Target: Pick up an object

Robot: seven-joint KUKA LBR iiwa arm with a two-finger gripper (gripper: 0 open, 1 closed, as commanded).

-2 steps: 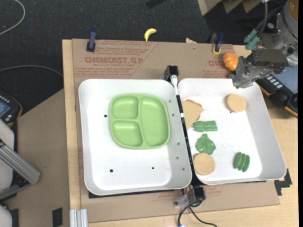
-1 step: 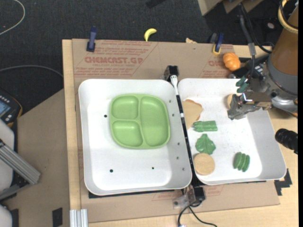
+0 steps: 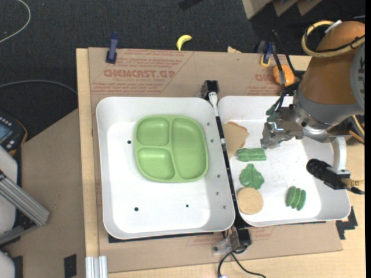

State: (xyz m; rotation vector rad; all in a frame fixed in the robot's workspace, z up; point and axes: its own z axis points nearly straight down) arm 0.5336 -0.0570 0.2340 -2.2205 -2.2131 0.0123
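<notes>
You're in the approach step now: nothing is lifted, and your gripper [image 3: 271, 133] sits low over the right bin [image 3: 324, 213], near its far edge and a little toward the divider between the bins. Whether its fingers are apart or together I cannot tell from this slant. Right beneath and just in front of it lies the long green piece [image 3: 251, 154], the closest candidate. The tan slice [image 3: 235, 135] is tucked against the divider, the leafy green piece [image 3: 251, 176] and the round cracker [image 3: 250, 201] sit toward the near edge, and the ridged green piece [image 3: 295, 197] is by the near right corner. Next move, I'd judge: settle over one item and descend squarely. Your arm [image 3: 333, 68] leans in from the right, wrist bent downward. The green plate [image 3: 171, 148] rests mid left bin [image 3: 116, 172].
</notes>
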